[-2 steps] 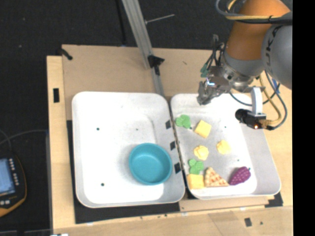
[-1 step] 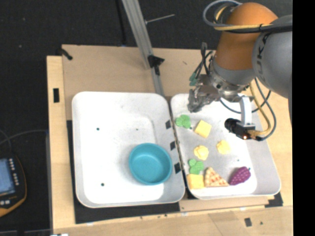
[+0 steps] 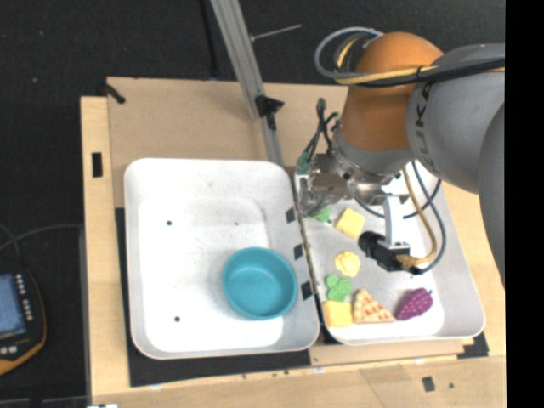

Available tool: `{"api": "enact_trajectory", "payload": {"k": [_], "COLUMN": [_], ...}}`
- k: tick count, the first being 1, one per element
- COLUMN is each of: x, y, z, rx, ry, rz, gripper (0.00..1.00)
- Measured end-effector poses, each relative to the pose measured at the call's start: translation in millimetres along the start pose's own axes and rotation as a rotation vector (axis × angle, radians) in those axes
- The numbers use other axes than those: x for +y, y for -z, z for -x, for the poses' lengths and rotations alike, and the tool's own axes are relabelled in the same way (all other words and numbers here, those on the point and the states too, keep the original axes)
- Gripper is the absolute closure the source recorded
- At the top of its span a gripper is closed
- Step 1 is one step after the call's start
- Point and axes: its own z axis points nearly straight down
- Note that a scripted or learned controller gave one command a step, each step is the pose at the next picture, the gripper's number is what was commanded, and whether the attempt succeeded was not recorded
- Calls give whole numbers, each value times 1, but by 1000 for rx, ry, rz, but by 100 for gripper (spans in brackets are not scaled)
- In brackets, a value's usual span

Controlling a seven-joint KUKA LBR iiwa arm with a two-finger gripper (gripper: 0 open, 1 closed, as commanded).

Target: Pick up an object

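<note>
My gripper hangs low over the near-left part of the right bin, close to the wall it shares with the left bin. Just under it lies a small green piece, partly hidden by the gripper. A yellow block rests right beside it. Farther toward the front sit a pale yellow toy, a green toy, a yellow cube, a pizza slice and a purple grape bunch. Nothing can be seen held.
The left bin holds a blue bowl near its front right corner. A grey metal pole slants down to the bins' shared back edge. The bulky arm covers the back of the right bin.
</note>
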Motion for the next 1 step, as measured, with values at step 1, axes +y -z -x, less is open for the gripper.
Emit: {"api": "enact_trajectory", "payload": {"k": [1], "x": [-30], "y": [6], "z": [-48], "rx": [2], "ry": [1], "rz": [2], "gripper": [100]}}
